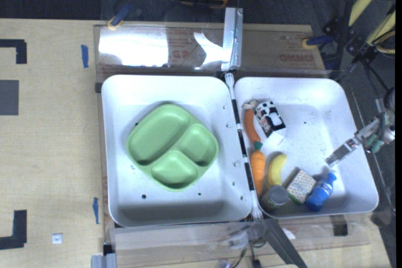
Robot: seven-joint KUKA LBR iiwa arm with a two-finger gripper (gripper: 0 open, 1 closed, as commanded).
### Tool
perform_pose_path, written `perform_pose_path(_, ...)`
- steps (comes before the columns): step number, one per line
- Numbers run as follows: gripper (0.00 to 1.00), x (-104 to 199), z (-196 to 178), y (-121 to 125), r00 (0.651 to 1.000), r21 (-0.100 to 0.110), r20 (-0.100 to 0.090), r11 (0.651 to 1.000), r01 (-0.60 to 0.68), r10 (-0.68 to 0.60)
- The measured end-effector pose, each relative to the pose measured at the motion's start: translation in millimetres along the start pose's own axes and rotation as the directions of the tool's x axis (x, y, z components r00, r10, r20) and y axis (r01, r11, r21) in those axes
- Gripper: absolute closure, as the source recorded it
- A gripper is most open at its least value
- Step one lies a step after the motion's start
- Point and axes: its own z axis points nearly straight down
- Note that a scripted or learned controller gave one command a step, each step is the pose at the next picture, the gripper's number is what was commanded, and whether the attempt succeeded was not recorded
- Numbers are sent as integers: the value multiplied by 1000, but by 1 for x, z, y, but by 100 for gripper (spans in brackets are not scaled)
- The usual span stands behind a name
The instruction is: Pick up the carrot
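Note:
The carrot [257,170], bright orange and stubby, lies along the left wall of the right bin [314,94], near its front. My gripper [342,150] reaches in over that bin's right side, low and slanting toward the bin floor. It is well to the right of the carrot, with bare floor and other items between them. Nothing shows in it.
A yellow fruit [276,167] touches the carrot's right side. A darker orange sausage-like piece [251,125] and a black-and-white carton [270,117] lie behind it. A can [274,197], a patterned box [300,185] and a blue bottle [320,191] crowd the front. The left bin [125,94] holds a green divided plate [173,146].

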Motion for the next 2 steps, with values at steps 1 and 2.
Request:
perform_pose_path(1,0,27,25,72,963,-2,3,963,270,-270)
perform_pose_path(2,0,64,82,57,843,-1,1,843,537,-537)
